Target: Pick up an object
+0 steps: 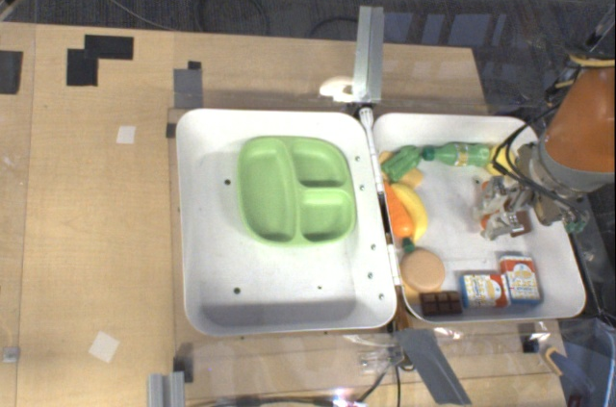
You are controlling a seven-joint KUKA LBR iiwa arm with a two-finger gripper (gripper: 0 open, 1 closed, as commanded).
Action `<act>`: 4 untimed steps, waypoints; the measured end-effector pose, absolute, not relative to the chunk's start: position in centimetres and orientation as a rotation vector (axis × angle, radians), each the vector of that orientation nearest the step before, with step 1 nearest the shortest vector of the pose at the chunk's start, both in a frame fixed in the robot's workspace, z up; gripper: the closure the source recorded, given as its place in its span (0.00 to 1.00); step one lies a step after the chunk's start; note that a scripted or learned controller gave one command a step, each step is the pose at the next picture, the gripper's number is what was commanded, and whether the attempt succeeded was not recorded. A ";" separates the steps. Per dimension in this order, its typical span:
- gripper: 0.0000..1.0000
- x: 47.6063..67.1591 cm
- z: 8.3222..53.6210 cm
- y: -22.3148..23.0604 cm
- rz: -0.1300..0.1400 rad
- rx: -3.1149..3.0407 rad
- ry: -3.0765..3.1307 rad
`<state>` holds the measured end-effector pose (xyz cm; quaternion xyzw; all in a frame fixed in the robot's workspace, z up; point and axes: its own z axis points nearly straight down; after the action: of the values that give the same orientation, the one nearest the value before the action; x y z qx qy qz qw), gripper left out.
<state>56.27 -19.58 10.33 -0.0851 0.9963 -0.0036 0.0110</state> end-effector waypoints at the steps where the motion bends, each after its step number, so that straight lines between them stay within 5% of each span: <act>1: 1.00 62.5 15.6 -16.7 -0.003 -0.182 3.118; 2: 1.00 58.5 13.1 -20.7 -0.005 -0.591 3.078; 3: 1.00 58.9 14.5 -20.4 -0.009 -0.593 3.065; 4: 1.00 56.6 14.3 -20.4 -0.004 -1.133 2.922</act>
<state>56.62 -20.36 14.32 -0.3616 0.9323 -0.0013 0.0037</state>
